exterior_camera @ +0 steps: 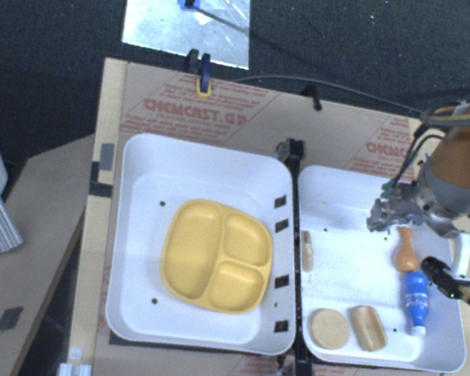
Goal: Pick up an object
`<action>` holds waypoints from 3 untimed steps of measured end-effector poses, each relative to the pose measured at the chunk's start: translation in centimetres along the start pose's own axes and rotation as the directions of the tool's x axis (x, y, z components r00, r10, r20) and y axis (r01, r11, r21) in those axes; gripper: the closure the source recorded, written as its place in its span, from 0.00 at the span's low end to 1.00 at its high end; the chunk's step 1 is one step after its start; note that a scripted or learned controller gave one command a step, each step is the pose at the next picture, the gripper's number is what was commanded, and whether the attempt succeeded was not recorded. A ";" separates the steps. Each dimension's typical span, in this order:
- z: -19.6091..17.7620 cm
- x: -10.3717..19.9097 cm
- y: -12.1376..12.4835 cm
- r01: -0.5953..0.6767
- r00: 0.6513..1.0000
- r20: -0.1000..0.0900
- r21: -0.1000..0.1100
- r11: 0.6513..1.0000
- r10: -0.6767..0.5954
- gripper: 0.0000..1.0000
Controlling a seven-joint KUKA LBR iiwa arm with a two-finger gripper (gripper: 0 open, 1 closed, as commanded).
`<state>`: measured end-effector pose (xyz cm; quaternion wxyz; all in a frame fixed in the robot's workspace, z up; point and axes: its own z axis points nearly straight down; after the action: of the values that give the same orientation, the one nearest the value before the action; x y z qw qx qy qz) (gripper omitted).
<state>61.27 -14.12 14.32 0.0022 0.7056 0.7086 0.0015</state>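
My gripper [385, 217] hangs over the back of the right bin [339, 199], and nothing shows between its fingers. Just to its right lies an orange-brown wooden piece [406, 251] with a rounded end. A blue bottle [416, 302] lies near the bin's right wall. At the front of that bin sit a round tan disc [329, 328] and a tan wooden block [368, 327]. A small pale stick [306, 249] lies along the bin's left wall.
The left bin [158, 171] holds a yellow plate [217, 255] with three compartments. A black divider [291, 236] runs between the two bins. Behind the bins lie a cardboard sheet [229, 111] and a blue and yellow clamp [204, 73].
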 end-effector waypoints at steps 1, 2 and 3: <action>-6.4 0.4 -0.1 0.000 1.000 0.000 -0.002 1.000 0.000 1.00; -11.2 0.4 0.1 0.001 1.000 0.000 0.000 1.000 -0.001 1.00; -11.6 5.2 -1.5 0.003 1.000 -0.001 0.004 1.000 -0.003 1.00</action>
<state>59.70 -8.96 25.95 0.0004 0.7046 0.7096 0.0005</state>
